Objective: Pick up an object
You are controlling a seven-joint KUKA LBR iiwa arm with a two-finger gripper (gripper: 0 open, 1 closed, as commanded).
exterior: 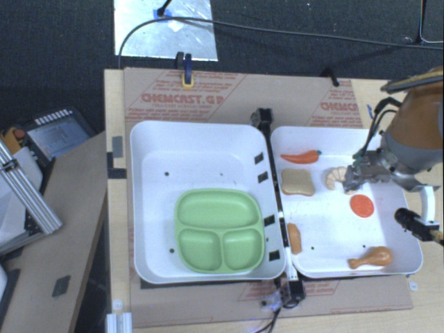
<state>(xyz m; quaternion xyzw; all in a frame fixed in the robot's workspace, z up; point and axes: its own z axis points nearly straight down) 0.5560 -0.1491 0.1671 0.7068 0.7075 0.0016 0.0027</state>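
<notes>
The jaws (352,180), whose spread I cannot tell, are hanging over the right bin (326,259), touching or just beside a pale shrimp (335,178), with a red disc (361,205) lying just below.

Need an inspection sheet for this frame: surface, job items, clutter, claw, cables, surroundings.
Surface: cardboard-covered bench bearing the left bin and right bin, side by side.
Job's things: in the right bin, a red chili, bread slice, pale shrimp-like piece, red disc, drumstick and a small orange piece by the divider.
Clutter: green divided plate in the left bin.
Grippers: claw low over the right bin beside the shrimp-like piece; grasp state unreadable.
Cables: black cable across the dark floor behind the bench; wires at the front edge.
Surroundings: metal sheet, yellow clamp, side table at left.
</notes>
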